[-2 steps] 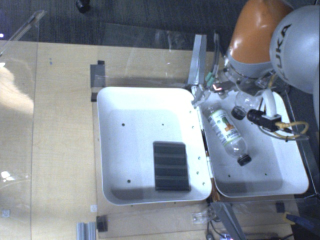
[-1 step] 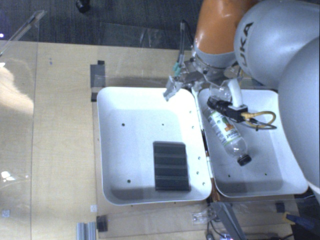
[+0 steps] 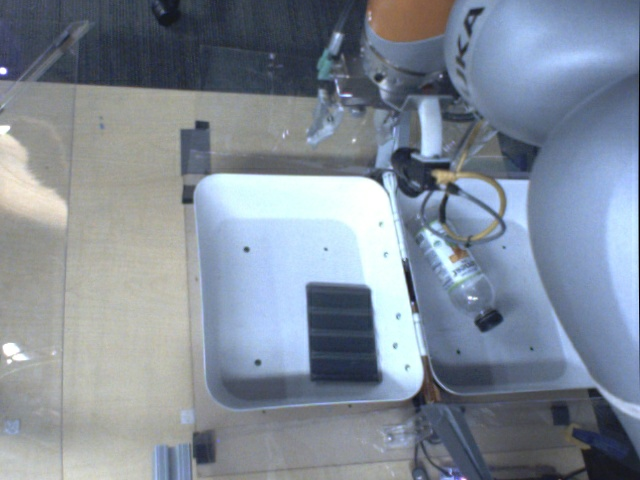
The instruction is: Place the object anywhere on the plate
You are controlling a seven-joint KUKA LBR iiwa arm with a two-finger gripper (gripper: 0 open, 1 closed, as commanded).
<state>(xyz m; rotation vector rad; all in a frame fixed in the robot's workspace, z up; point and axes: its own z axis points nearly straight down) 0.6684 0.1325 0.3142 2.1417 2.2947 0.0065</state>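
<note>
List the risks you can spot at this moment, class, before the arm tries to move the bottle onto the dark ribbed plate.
1. The clear bottle lies on its side in the right bin, so it may roll or slip from the fingers.
2. Yellow cables hang close above the bottle and could snag.
3. The plate sits in the left bin; the carry must cross both rims.

— Where does the camera sit?
— Above the bench [image 3: 100, 268], fixed, looking down at a slant, so the far edge and dark floor run along the top.
— How near?
— Close enough that the left bin [image 3: 215, 268] fits whole in the middle, while the right bin [image 3: 500, 373] is partly covered.
— Covered by what?
— The arm [image 3: 560, 118], reaching in from the right, bulks large and close to the lens, filling the upper right corner.
</note>
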